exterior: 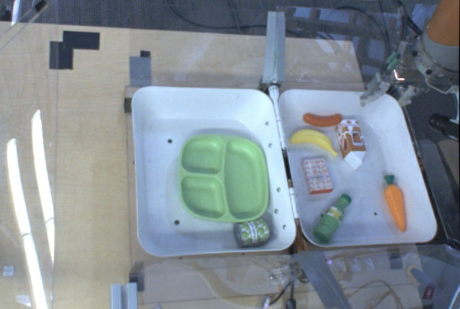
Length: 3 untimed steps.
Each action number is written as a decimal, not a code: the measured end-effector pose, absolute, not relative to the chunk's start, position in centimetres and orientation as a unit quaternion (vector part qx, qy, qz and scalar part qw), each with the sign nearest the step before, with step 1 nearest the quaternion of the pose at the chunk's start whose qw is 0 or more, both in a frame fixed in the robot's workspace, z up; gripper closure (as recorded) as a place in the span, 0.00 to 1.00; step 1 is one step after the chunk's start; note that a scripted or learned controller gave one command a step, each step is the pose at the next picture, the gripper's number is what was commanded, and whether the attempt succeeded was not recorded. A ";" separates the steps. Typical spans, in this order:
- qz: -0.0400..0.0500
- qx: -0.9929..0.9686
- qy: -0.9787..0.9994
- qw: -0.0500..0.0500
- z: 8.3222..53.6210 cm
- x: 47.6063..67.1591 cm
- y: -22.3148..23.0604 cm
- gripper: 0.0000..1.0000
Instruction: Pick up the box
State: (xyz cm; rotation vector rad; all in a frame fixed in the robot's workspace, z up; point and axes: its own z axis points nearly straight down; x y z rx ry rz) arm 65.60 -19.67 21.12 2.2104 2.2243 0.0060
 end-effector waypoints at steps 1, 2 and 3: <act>0.003 0.758 0.652 0.003 8.8 62.2 -15.6 0.00; 0.006 0.756 0.654 0.007 10.3 62.6 -15.5 1.00; 0.003 0.723 0.691 0.003 17.6 63.2 -9.7 1.00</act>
